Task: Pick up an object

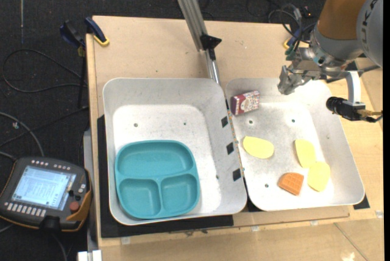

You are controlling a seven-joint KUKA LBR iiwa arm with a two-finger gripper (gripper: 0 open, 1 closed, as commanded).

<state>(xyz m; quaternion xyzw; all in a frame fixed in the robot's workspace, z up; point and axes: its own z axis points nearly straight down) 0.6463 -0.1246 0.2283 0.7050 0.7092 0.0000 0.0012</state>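
Maroon and white, the small carton (245, 102) lies on its side at the far left corner of the right bin (341, 193), close beside the wall shared with the left bin (116, 95). It sits to the left of the gripper (288, 83) and slightly nearer the camera, and it is the closest object to the tool; its long axis runs roughly left to right across the bin. The other candidates lie well apart from the gripper, toward the bin's near side: a yellow oval piece (258, 147), two more yellow pieces (304, 152) (319, 175) and an orange wedge (291, 183).

The arm reaches in from the right, its orange band high over the bin's far right corner and the wrist angled down and leftward, so the gripper hangs above the bin's far edge. Whether it is open or closed cannot be told, and nothing is seen held in it. A teal divided tray (157, 178) rests in the left bin. Taking the carton would probably call for a short leftward shift before descending.
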